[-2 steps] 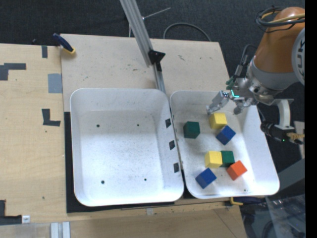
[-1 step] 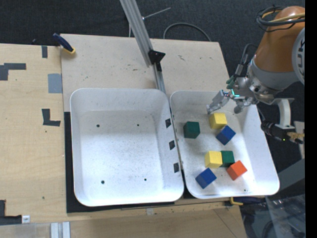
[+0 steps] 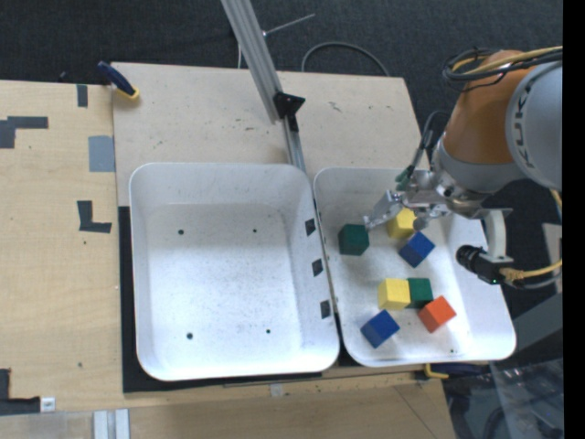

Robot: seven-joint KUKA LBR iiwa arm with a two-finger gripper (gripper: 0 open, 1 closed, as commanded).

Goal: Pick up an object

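The right bin (image 3: pixel 475 341) holds several small blocks. A dark green block (image 3: pixel 353 239) lies near its left wall. A yellow block (image 3: pixel 401 226) sits at the back, partly covered by my gripper (image 3: pixel 403 206), which hangs right over it. Just in front of that is a blue block (image 3: pixel 417 249). Nearer the front lie a second yellow block (image 3: pixel 394 293), a green block (image 3: pixel 420 289) touching it, an orange block (image 3: pixel 438 313) and another blue block (image 3: pixel 379 327). I see nothing lifted off the bin floor.
The left bin (image 3: pixel 146 245) stands beside the right one, sharing a middle wall. A slanted metal rail (image 3: pixel 260 58) runs down to the bins' back edge. Cables (image 3: pixel 498 273) hang off the arm at the right bin's right rim.
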